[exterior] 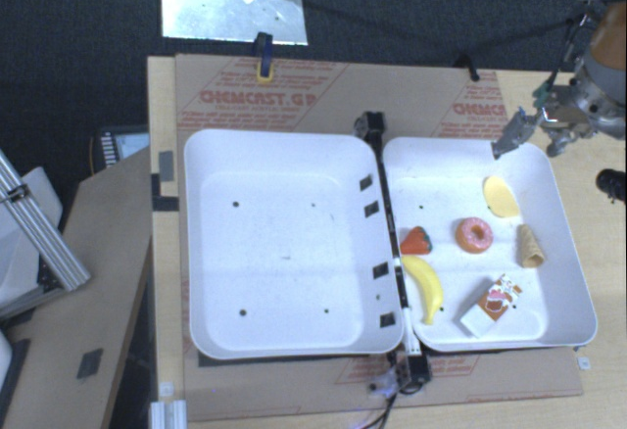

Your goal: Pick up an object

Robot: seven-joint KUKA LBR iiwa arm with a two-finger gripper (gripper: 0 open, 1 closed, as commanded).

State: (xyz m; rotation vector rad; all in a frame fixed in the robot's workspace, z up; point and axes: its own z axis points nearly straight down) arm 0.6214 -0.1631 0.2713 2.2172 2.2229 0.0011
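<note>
White plastic makes up both shallow bins on the cardboard-covered bench; the right bin [573,305] carries all the loose items, while the left bin [284,241] sits beside it, touching along a shared edge. From the fixed overhead camera, the gripper [537,130] hangs over the far right corner of the right bin, its two fingers spread apart with nothing between them. Nearest to it lies a pale yellow flat piece [501,196], near the far right of the bin. Just near of that sit a pink frosted doughnut [474,235] and, to its right, a tan cone [530,245]. A red strawberry-like piece [416,241] and a banana [425,286] lie along the left wall, and a small white and red box [494,303] rests toward the near edge. The pick is not yet begun. My judgement: the doughnut is a sound target, standing apart from its neighbours; centre over it, keep the fingers wide, descend straight, and close across its width before lifting
</note>
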